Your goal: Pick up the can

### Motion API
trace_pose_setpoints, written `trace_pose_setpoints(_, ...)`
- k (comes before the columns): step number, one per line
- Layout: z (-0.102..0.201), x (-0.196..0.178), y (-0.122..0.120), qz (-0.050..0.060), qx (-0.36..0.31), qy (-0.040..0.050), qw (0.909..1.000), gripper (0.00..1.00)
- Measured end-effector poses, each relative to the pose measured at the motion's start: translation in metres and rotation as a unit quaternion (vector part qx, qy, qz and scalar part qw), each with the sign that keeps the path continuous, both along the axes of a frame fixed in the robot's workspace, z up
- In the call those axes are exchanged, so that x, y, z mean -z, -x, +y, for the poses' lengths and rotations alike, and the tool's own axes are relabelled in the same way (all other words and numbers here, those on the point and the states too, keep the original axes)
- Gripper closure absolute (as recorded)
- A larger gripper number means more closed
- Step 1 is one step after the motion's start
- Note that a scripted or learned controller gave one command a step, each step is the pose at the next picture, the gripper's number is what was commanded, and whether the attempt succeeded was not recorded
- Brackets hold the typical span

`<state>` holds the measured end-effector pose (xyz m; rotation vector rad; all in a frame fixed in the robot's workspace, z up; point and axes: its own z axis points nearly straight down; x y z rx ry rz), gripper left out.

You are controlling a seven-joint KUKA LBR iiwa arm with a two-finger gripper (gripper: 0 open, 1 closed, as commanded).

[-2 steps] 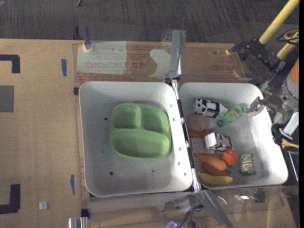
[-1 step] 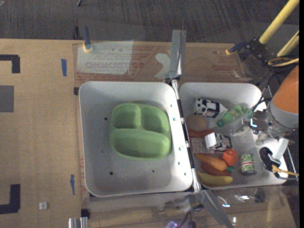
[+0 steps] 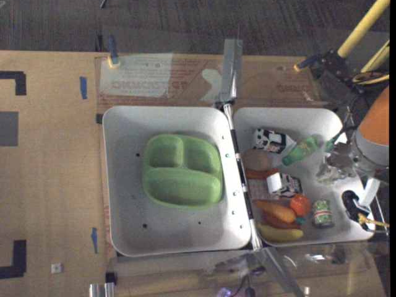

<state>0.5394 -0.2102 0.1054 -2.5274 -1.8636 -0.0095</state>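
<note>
You have not picked up the can (image 3: 322, 213) yet: it stands upright on the floor of the right bin (image 3: 291, 115), near the front wall, below and slightly left of the fingers (image 3: 334, 167) as the camera looks down. The fingers hover over the bin's right side, blurred against the white, so you cannot tell how far apart they are or whether they grip anything. Left of them lies a green bottle (image 3: 301, 150). The whole grasp and lift remain.

The arm (image 3: 378, 132) is cut off by the right edge; the can's (image 3: 322, 213) label is too small to read.
</note>
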Motion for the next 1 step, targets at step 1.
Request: trace_pose_setpoints(1,-0.0005,0.0154,-0.0462,0.002,0.003,0.003,1.0,1.0)
